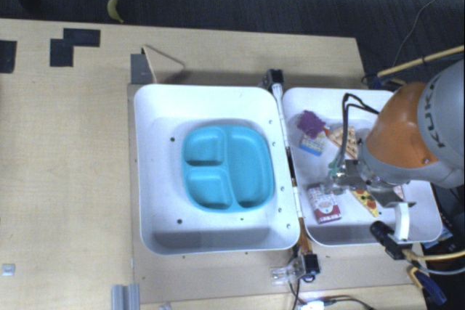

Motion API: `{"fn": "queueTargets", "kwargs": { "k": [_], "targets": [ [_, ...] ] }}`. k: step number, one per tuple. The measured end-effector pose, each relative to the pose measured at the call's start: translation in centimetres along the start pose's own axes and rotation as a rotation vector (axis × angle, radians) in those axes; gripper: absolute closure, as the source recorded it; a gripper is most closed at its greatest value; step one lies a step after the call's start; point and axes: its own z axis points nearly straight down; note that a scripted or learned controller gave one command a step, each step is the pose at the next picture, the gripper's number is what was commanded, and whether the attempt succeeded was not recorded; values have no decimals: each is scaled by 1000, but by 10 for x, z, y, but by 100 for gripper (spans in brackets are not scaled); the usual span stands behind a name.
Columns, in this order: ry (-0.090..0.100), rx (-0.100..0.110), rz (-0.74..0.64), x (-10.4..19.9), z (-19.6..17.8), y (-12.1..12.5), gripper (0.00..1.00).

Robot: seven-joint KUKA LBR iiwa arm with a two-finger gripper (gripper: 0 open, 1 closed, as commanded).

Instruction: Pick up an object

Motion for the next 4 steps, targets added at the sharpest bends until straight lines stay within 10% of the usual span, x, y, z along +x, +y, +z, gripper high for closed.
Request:
{"fn": "queueTargets", "kwargs": {
  "k": [1,2,3,4],
  "targets": [
    [0,0,0,0,0,0,0],
    [3,-2,-3,1,-11,2,100],
    [3,-2,-3,1,-11,2,0],
    [0,19,2,0,16,-7,0]
  ]
}}
